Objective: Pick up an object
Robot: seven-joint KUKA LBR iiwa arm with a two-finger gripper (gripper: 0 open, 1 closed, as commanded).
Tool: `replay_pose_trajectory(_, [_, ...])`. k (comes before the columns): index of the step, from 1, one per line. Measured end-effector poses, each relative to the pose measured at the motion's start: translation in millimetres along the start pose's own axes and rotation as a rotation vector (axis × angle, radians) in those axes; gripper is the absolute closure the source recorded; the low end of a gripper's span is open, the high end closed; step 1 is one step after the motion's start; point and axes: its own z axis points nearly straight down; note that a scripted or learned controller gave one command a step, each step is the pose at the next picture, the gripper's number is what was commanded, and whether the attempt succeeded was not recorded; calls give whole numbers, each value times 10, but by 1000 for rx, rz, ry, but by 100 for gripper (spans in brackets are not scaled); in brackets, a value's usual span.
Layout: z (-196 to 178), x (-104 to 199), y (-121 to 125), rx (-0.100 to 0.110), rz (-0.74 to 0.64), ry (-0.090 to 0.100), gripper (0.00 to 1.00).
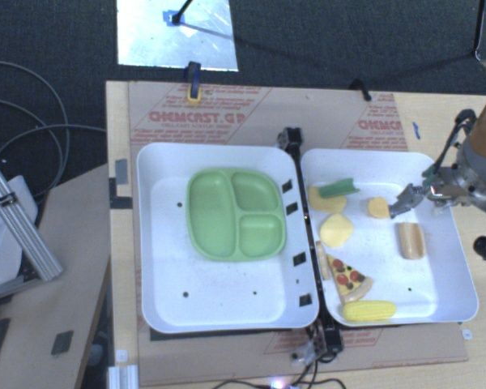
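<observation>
Arm (pixel 478 156) enters from the right edge, grey, orange band at the top right corner, wrist angled down and left over the right shallow white plastic bin (pixel 449 258). 2-finger gripper (pixel 403 201) points left, tip low over the bin floor, just right of a small round yellow-orange food piece (pixel 378 208); whether tip and piece touch, cannot tell. Fingers: dark and thin at this slant, cannot tell if apart or together. Nothing seen between them.

Right bin holds 7 toy foods: a green bean-like piece (pixel 337 188) lying on a pale yellow flat slice (pixel 326 202) at the upper left, the yellow-orange piece to their right, a pale yellow rounded lump (pixel 335 230) below, a tan hot-dog bun (pixel 411 241) under the gripper toward the right, a pizza slice with red toppings (pixel 349 278) lower left, and a yellow corn cob (pixel 369 309) along the near wall.

Left shallow white plastic bin (pixel 158 298) holds a green 3-compartment plastic plate (pixel 235 215), lying flat at centre.

Both bins sit side by side on a brown cardboard sheet (pixel 227 116).
</observation>
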Motion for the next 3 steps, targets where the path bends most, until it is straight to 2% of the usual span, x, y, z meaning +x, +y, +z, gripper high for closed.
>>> replay_pose_trajectory(1, [383,562,-607,7,-4,5,0])
replay_pose_trajectory(2, [912,833,-608,5,-4,3,0])
replay_pose_trajectory(3, [777,811,-588,-2,2,1,100])
